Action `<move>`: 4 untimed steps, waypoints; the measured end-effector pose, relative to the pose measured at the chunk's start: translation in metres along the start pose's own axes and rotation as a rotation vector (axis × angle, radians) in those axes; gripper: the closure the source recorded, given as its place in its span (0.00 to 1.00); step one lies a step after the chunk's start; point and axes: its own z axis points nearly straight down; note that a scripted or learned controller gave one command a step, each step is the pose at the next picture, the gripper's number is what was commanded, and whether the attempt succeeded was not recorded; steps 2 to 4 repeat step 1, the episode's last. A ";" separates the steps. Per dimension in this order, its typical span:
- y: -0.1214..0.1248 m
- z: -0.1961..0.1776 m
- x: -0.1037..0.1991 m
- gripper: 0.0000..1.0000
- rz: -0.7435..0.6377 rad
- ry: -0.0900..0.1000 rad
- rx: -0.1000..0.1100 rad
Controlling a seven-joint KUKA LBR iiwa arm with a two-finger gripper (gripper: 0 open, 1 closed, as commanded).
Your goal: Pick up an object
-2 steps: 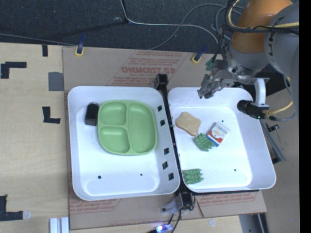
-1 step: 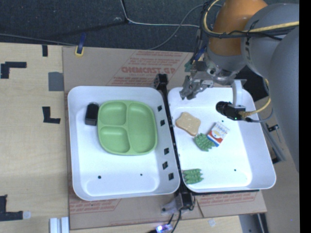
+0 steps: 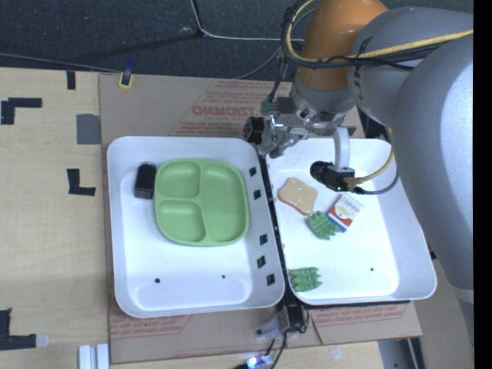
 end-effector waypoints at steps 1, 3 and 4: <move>0.002 0.011 0.055 1.00 -0.001 0.000 -0.001; 0.002 0.011 0.055 1.00 -0.001 0.000 -0.001; 0.002 0.011 0.055 1.00 -0.001 0.000 -0.001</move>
